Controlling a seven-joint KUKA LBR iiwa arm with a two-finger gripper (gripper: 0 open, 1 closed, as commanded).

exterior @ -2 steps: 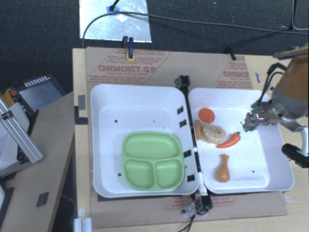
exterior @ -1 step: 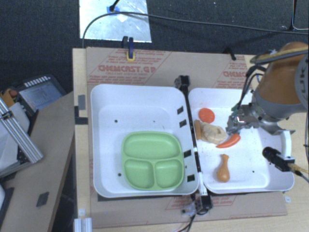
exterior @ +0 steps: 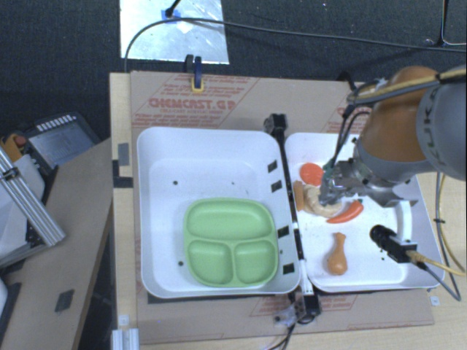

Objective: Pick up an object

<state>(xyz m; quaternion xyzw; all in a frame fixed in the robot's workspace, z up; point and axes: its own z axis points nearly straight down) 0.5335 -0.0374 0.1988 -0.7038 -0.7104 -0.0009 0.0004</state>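
- We see two white bins on the bench [exterior: 124, 217]: the left bin [exterior: 160, 159] and the right bin [exterior: 365, 268].
- The left bin holds one pale green tray [exterior: 230, 240] with three compartments.
- We count several small items in the right bin: one round red-orange piece [exterior: 311, 172], one tan piece [exterior: 298, 194], one pale round piece [exterior: 319, 205], one red pepper-shaped piece [exterior: 349, 212] and one orange-brown drumstick shape [exterior: 336, 254].
- The hand [exterior: 333, 188] sits low over the pale piece; we cannot tell its state.

A divided tray [exterior: 230, 241] lies toward the left bin's [exterior: 157, 195] front edge; toy foods (several) [exterior: 336, 254] cluster near the right bin's [exterior: 372, 272] left wall.
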